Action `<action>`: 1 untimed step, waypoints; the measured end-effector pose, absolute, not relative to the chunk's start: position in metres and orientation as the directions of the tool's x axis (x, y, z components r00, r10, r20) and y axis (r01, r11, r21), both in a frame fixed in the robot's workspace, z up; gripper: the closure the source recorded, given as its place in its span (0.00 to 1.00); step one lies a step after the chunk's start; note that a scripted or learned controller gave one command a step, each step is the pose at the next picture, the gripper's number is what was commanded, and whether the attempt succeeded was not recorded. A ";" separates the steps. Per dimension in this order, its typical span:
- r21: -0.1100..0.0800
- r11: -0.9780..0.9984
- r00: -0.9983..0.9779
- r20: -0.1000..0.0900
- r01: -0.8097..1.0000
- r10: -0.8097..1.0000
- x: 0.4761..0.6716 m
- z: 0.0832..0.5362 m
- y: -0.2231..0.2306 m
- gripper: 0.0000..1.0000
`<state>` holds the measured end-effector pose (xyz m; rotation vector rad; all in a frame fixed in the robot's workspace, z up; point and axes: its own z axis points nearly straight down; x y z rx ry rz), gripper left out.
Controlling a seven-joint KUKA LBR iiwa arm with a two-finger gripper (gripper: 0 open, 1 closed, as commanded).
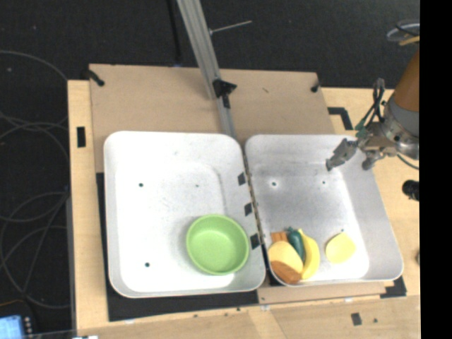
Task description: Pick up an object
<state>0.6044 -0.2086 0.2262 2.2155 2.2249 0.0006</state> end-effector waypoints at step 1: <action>0.001 0.005 -0.005 -0.002 1.000 1.000 0.604 0.226 -0.209 0.00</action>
